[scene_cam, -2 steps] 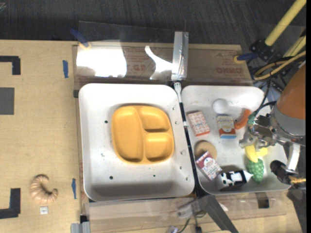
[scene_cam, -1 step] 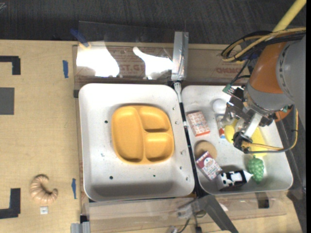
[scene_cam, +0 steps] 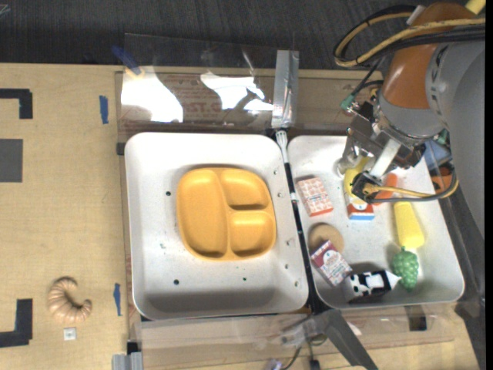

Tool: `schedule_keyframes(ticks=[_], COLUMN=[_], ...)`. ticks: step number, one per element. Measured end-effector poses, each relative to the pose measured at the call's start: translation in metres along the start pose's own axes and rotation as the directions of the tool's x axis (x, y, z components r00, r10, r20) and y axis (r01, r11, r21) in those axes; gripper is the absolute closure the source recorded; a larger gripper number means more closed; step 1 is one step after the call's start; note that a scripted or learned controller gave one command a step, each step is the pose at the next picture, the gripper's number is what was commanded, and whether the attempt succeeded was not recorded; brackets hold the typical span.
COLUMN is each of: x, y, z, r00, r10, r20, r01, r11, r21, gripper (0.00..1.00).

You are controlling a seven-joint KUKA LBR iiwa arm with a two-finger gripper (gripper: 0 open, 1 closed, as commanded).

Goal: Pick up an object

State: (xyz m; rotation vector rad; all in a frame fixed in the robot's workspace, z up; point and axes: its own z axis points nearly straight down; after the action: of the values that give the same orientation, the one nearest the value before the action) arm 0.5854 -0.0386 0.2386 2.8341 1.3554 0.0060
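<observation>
Objects [scene_cam: 336, 268] for the pick lie scattered in the right bin [scene_cam: 320, 154], one of two shallow white bins set side by side on a tan counter [scene_cam: 54, 206].

Along this bin's left side, from far to near, sit three things:
- a red-and-white patterned carton [scene_cam: 314, 196]
- a round tan piece [scene_cam: 325, 235]
- a red-and-white packet [scene_cam: 330, 259], lying askew and touching the tan piece

At the near edge, just beside the packet, is a black-and-white toy [scene_cam: 371, 282]. To its right sits a knobbly green piece [scene_cam: 407, 267]. Just beyond that lies a yellow oblong [scene_cam: 407, 223], pointing away from the viewer. The green piece and the oblong are touching or nearly so.

A small box [scene_cam: 360, 210] in white, red and blue lies near the bin's middle, its far end covered by the robot.

The end effector [scene_cam: 356, 168] hangs over the far half of the right bin, close above the small box. Whether it is apart or together cannot be told. A scrap of orange [scene_cam: 390, 180] shows just to its right, too hidden to identify. The arm [scene_cam: 412, 83], grey with an orange band, reaches in from the upper right.

The left bin [scene_cam: 146, 206] holds a yellow plate [scene_cam: 227, 210] with three compartments, lying flat in its middle.

On the counter, well to the left of both bins and near the front edge, lies a curled tan piece [scene_cam: 69, 299].
</observation>
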Motion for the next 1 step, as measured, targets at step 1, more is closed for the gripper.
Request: schedule_keyframes(ticks=[1], x=[0.0112], y=[-0.0113], z=[-0.0727], r00=[0.998], r10=[0.069], r20=[0.000], r01=[-0.069], r11=[0.998], r21=[-0.001], gripper=[1.00])
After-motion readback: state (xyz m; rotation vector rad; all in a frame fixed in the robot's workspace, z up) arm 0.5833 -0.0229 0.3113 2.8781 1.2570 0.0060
